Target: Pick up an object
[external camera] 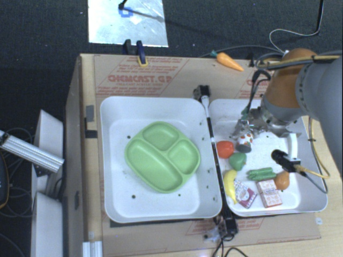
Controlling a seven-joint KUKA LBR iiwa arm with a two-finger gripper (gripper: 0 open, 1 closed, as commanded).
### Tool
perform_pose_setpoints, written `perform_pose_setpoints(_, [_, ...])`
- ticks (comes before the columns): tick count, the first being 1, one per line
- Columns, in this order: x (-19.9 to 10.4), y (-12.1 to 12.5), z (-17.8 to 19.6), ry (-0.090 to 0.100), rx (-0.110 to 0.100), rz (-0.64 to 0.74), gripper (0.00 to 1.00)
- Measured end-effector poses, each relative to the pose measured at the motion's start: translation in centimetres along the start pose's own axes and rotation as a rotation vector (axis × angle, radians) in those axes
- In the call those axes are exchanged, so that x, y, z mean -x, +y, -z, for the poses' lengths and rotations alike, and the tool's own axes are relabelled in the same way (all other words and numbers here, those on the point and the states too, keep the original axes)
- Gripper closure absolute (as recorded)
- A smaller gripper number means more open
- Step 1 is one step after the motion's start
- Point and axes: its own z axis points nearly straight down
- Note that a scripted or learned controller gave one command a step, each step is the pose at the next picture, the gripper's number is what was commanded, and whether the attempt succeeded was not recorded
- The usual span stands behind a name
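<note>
My gripper [245, 129] is low in the upper left part of the right bin [311, 197]. A small white object with red spots [246, 140] sits right under its tip, and contact between them is unclear. Just left and below lie a red tomato [224, 148] and a dark green vegetable [237, 160]. Along the bin's front are a yellow banana [230, 181], green beans [261, 173], an orange fruit [282, 180], a red box [269, 194] and a red-and-white packet [245, 194].
The left bin [115, 143] holds a light green divided plate [162, 156]. An orange carrot [229, 61] lies on the bench behind the right bin. The grey arm with its orange band [286, 84] hangs over the right bin's far right side.
</note>
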Motion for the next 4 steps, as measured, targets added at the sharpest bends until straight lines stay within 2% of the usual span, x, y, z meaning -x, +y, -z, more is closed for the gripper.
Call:
perform_pose_setpoints(1, [-5.9,-1.7,16.7,0.001,0.003,0.003,1.00])
perform_pose_setpoints(2, [-11.2,-2.7,16.1,0.002,-0.004,0.003,1.00])
perform_pose_setpoints(3, [-15.0,-5.3,16.5,0.002,-0.004,0.003,1.00])
perform_pose_setpoints(4, [-7.4,3.5,19.4,-0.001,-0.001,-0.002,1.00])
